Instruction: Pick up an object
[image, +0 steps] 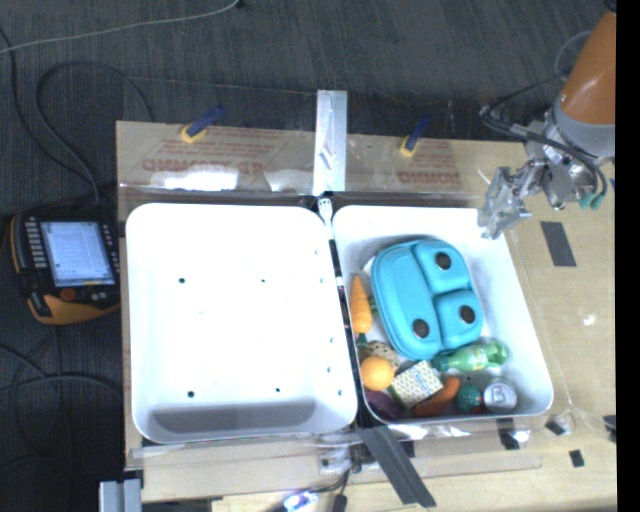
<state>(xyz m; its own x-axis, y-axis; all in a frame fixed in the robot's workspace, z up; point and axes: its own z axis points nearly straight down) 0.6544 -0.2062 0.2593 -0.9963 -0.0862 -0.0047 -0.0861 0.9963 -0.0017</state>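
Objects for picking sit crowded in the right bin (522, 290): a big blue lidded container (428, 296) fills its middle, and below that container lie a carrot (360, 304), an orange ball (377, 373), a green bottle (470, 357) and a can (499, 397). The gripper (497, 212) hangs above the container, over the bin's far right corner, holding nothing. The container looks rigid, smooth and too wide to pinch, so the small ball or the bottle's narrow body seems the likelier hold.
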